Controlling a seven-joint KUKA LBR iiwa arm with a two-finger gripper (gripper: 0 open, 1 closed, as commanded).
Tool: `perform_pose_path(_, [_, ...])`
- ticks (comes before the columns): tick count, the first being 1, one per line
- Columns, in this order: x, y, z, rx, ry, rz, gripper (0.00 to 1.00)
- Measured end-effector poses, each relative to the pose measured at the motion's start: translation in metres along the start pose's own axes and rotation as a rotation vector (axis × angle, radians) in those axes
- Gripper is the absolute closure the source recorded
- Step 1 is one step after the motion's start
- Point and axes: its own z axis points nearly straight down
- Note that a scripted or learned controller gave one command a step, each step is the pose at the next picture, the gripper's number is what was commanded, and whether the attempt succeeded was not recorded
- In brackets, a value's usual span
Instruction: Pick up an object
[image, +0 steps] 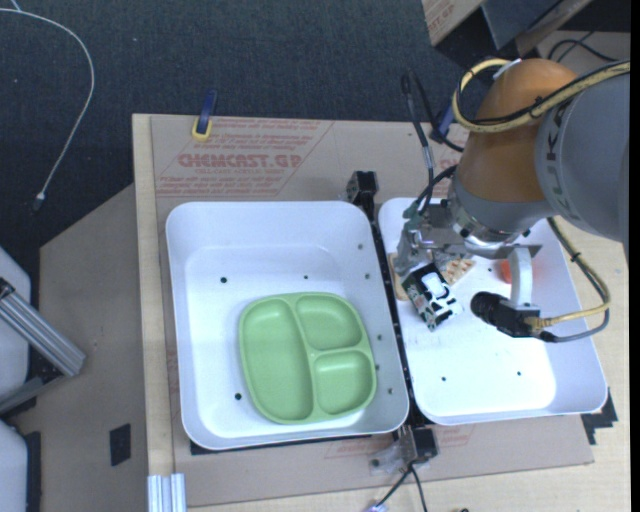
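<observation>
— Orange object (519, 268): where?
— In the right bin (500, 385), toward its far side, just beside the arm's wrist and partly covered by it.
— Anything near it?
— A tan scrap (458, 268) to its left, mostly hidden under the arm (520, 130); possibly patterned, too small to tell.
— And the tool (430, 296)?
— Black and white, low over the left part of the right bin, close to the wall next to the left bin (190, 300). Apart or together: cannot tell from this slant. Not touching the orange object, as far as can be seen.
— Left bin?
— Carries a green plate (305, 355) with three compartments, toward the near side.
— Any writing?
— Red print on the brown sheet (160, 160) covering the worktop, behind the left bin: "CHEMCAST GP". Smaller red lines above and below it, too blurred to read. Also a blue-and-yellow clip (204, 116) at the sheet's far edge.
</observation>
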Motion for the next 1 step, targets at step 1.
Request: perform_pose_path(1, [0.0421, 0.0100, -0.0093, 0.001, -0.001, 0.005, 1.00])
